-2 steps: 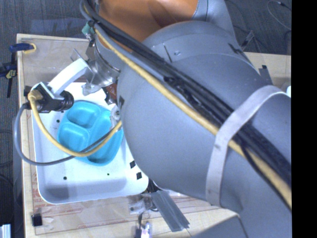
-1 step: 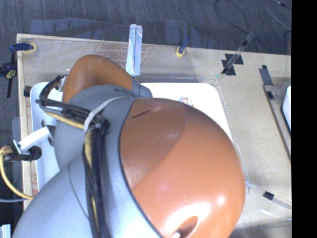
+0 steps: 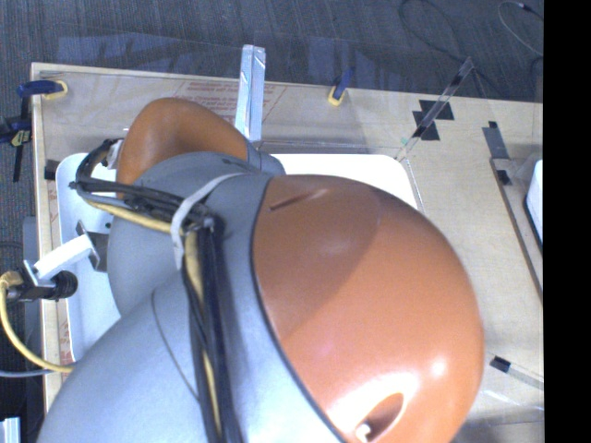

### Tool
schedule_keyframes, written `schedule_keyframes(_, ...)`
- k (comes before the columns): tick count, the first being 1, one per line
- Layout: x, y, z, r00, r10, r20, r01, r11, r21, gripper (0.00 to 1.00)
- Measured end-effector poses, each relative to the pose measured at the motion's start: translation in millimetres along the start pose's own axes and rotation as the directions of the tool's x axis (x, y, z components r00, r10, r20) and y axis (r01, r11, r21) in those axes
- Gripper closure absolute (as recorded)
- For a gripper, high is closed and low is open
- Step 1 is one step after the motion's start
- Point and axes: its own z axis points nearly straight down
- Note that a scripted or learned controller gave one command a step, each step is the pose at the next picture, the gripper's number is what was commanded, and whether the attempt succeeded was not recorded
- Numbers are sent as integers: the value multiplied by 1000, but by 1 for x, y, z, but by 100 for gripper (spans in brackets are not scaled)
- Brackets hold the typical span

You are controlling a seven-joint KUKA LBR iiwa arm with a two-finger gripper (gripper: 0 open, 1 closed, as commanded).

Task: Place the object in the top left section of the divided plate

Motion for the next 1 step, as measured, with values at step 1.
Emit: schedule_keyframes(1,0,0,0,1000,-1,0,1,1000,0,0)
